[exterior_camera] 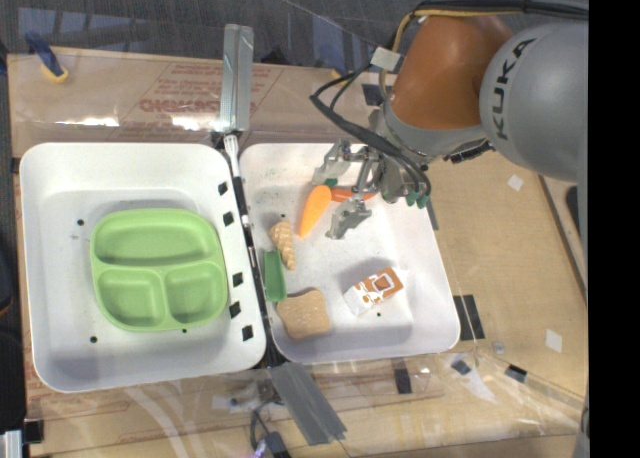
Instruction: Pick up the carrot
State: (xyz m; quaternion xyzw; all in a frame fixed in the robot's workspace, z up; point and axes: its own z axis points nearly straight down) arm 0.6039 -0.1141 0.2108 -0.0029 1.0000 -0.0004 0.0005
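Tool down in the right bin, right beside the carrot

The tapered orange carrot (pixel 314 208) lies just left of the metal two-finger tool (pixel 352 196); a pale corn cob (pixel 285 244), a green piece (pixel 273 276), a tan bread slice (pixel 303 313) and an orange-and-white packet (pixel 373 289) sit below it. How far the tool is open, I cannot tell. Left white bin (pixel 40 246) carries a green divided plate (pixel 158 268); wooden desk (pixel 500 246) beneath.

Green 3-compartment tray (pixel 157 268) in left bin (pixel 40 246), possibly bread (pixel 303 313), corn (pixel 284 244), small carton (pixel 373 289)

Bare floor right of carrot (pixel 314 208)
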